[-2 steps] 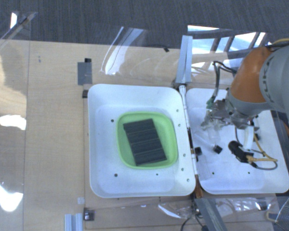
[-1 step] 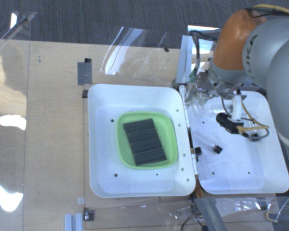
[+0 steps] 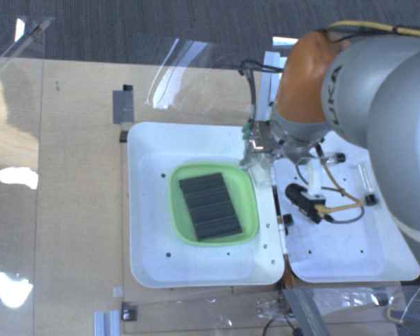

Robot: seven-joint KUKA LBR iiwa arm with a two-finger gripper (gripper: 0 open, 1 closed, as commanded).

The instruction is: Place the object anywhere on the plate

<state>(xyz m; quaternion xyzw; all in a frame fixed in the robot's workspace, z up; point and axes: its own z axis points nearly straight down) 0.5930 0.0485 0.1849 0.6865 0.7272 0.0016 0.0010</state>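
Green plate (image 3: pixel 246 208) already carries the dark ridged object (image 3: pixel 210 206), lying flat at its centre. The gripper (image 3: pixel 260 161) hovers at the plate's two o'clock rim — whether its jaws are open, I cannot tell — so a low sweep could clip that rim. The arm (image 3: pixel 350 89) reaches in from three o'clock, wrist pointing down.

The only lettering sits on the grey arm (image 3: pixel 378 89) at about two o'clock in the camera view: dark characters run vertically along its casing just beside the orange band (image 3: pixel 304 82), near the casing's left edge. They are seen at a steep slant and partly cut off, so they cannot be read with certainty. Nothing else carries legible text, numbers or signs.
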